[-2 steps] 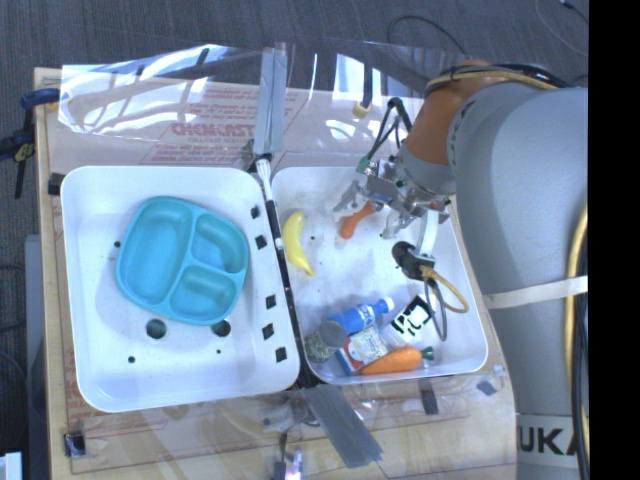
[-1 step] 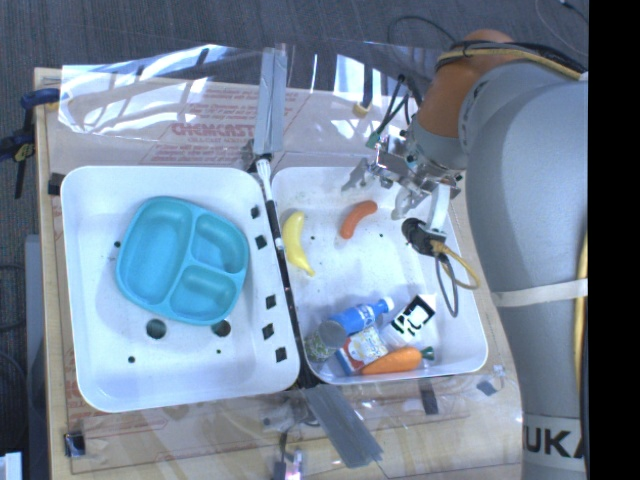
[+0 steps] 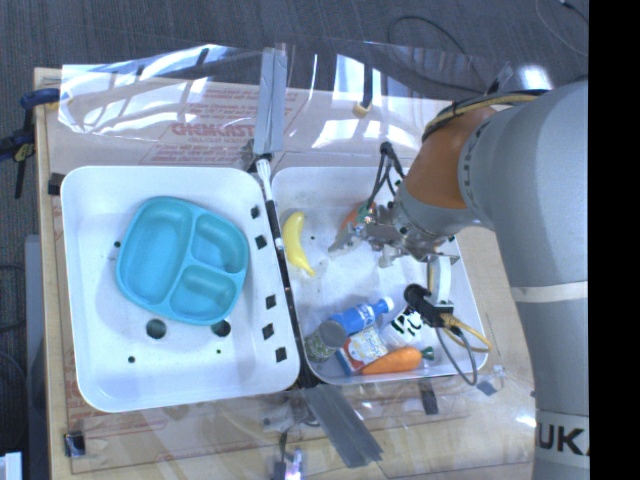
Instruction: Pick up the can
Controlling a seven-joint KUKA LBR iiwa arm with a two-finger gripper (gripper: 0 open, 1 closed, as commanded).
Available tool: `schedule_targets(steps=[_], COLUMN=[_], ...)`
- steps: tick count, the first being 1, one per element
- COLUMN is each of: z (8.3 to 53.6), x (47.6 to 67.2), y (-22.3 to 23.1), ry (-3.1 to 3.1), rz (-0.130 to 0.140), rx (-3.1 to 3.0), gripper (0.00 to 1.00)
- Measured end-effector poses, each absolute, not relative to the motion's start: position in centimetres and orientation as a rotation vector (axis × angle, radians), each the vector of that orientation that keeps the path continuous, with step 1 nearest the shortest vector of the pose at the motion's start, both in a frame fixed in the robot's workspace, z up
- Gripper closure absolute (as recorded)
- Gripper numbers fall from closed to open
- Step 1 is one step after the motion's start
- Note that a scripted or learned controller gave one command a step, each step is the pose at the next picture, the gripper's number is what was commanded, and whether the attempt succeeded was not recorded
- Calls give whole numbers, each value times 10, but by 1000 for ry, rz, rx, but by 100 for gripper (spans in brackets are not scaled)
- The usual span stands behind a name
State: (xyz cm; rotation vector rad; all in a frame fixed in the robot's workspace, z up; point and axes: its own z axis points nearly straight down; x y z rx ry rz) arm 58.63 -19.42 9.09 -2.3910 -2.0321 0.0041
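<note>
Approach step: tool (image 3: 372, 236) hovers mid-right bin (image 3: 300, 373), finger state unclear. Can (image 3: 324, 341) lies lower-centre by blue bottle (image 3: 362, 316). Next: shift down-left, descend over can.

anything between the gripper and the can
The can lies at the right bin's near-left corner, the gripper further back. The blue bottle lies close beside the can, crowding it on the gripper's side.
</note>
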Motion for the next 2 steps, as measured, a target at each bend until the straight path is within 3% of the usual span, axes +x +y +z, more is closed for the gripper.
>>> schedule_targets(steps=[1,2], z=[133,170], x=[610,646], y=[-207,-199], ry=[-1758,-1821], rz=[3,3], rx=[-2602,-2558], gripper=[0,0])
